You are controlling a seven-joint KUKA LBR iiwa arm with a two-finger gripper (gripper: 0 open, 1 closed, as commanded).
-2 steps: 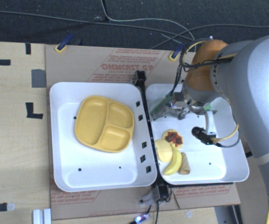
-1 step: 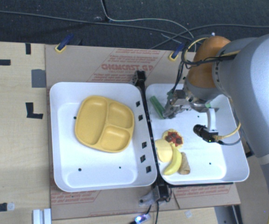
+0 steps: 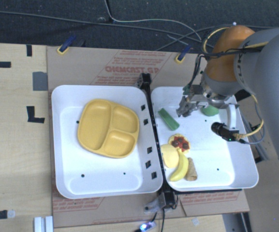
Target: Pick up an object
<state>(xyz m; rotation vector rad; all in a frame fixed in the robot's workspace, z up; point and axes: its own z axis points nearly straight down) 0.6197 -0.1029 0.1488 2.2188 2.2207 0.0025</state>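
So far nothing is picked up. The gripper (image 3: 183, 111) hovers over the right bin (image 3: 226, 170), near the green block (image 3: 168, 119); whether its fingers are apart or together, nobody can tell.

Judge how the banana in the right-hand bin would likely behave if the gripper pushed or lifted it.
The banana is curved, so a push would probably pivot it rather than roll it. It touches the neighbouring food pieces, so they may shift too. Its smooth, glossy skin suggests it could slip from the gripper.

Green round object (image 3: 210, 111) half behind gripper (image 3: 183, 111); arm (image 3: 255, 62) cut by right edge
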